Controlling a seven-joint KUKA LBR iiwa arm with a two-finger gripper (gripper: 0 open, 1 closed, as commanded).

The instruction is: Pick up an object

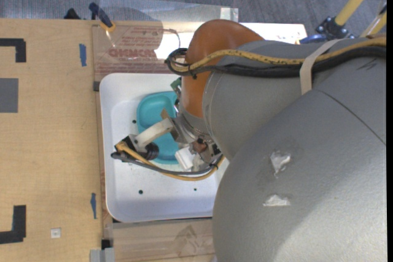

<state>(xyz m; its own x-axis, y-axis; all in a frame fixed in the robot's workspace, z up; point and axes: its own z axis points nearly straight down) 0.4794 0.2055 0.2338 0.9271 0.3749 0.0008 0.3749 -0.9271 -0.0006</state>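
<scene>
One teal object (152, 112): the only loose thing I can count. It's a rounded turquoise piece lying in the upper half of the bin, partly tucked under the wrist.
Bin (123, 196): one white bin in plain sight for me, with two small dark dots on its floor near the lower edge.
Gripper (187, 147): one, down inside the bin right at the teal object's lower right edge. Honestly can't tell if it's apart or together, because the wrist hardware covers it.
Arm (295, 144): one big grey arm with its orange band (212, 52), coming in from the right and covering the bin's right side.
Cardboard (49, 101): one sheet just left of the bin, with black marks on it.
Blue tape (82, 54): two strips along the cardboard's right edge.
Clear plastic sheet (135, 40): one, above the bin.
</scene>
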